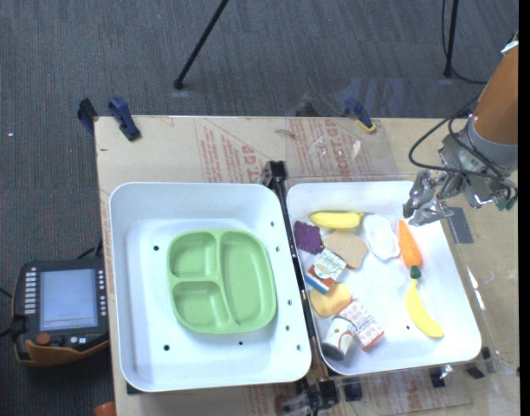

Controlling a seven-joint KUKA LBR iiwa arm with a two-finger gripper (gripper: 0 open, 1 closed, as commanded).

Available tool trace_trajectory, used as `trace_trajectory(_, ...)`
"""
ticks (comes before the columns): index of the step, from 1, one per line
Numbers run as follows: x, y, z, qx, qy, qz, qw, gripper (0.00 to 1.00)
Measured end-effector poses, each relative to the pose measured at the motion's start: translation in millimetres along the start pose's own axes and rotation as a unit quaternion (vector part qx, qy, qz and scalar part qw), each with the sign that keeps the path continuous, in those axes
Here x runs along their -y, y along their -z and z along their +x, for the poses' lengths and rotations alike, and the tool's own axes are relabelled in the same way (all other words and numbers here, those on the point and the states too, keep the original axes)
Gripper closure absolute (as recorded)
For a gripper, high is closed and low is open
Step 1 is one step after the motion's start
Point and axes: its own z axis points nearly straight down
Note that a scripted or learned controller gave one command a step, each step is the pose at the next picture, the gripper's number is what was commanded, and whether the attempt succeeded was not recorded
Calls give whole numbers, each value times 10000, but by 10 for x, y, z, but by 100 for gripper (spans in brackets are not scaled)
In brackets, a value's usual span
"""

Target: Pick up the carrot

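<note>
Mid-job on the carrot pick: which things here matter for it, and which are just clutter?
Matter: carrot in the right bin; gripper hovering just above its top end.

Clutter: two bananas, white egg-shaped piece, purple piece, bread slice, green tray in the left bin.

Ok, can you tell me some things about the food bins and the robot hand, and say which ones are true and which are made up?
1. The carrot lies in the right bin. True.
2. The gripper is holding the carrot up in the air. False: the carrot lies on the bin floor, with the gripper just above its upper end.
3. The green tray sits in the left bin. True.
4. The green tray is full of food. False: its compartments hold nothing.
5. A banana lies below the carrot in the picture. True.
</note>
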Motion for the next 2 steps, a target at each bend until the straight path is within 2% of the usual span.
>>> trace_trajectory(1, -96, -945, 800, -77, 1777, -67, 9840, 100)
trace_trajectory(2, -171, -284, 1114, -35, 2583, -36, 9661, 100)
